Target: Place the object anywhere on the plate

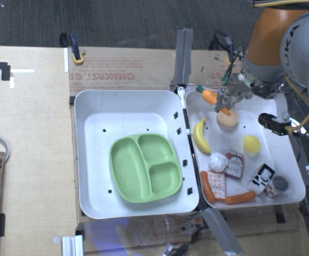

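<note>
the green plate (pixel 144 167) with three compartments lies in the left bin (pixel 90 143), a little below the middle of the frame, and nothing rests on it. the right bin (pixel 287 159) holds the loose things: a banana (pixel 199 136) along its left side, a round tan object (pixel 228 119) near the upper middle, a yellow lemon-like ball (pixel 251 144) to the right of that, a small carrot (pixel 209 95) near the upper left corner, a crumpled white lump (pixel 217 162) beside a dark red packet (pixel 234 165), and a sausage (pixel 233 198) along the lower edge with a black and white carton (pixel 262 177) and a small can (pixel 276 185) at the lower right. the arm comes in from the upper right, and the gripper (pixel 226 103) hangs low over the upper part of the right bin, just above the tan object and right of the carrot. something orange shows at the tips, but i cannot tell whether the fingers are wide, narrow or holding anything.
</note>
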Tool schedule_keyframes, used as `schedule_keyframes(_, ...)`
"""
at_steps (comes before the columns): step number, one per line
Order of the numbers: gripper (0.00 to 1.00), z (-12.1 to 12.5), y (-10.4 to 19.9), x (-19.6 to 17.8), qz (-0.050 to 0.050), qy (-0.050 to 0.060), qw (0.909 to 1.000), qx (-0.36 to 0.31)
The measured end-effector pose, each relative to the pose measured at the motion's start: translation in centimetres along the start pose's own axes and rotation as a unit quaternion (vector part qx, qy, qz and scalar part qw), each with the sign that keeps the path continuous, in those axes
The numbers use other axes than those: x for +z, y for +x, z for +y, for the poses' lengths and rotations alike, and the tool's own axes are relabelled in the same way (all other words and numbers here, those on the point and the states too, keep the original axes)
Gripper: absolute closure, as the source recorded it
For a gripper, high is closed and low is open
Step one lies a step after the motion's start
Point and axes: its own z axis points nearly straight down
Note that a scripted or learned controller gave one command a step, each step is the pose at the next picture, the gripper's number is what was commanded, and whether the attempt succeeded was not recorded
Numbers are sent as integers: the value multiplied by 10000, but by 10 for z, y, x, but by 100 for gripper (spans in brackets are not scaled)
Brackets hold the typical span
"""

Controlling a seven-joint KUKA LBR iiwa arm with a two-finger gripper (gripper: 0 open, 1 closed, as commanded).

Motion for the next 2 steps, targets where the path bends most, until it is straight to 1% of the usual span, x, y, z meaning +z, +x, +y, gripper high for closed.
schedule_keyframes(1,100,-65,85,-25,-15,-81,10000,-18)
schedule_keyframes(2,100,-96,174,-1,-20,-66,9996,-284)
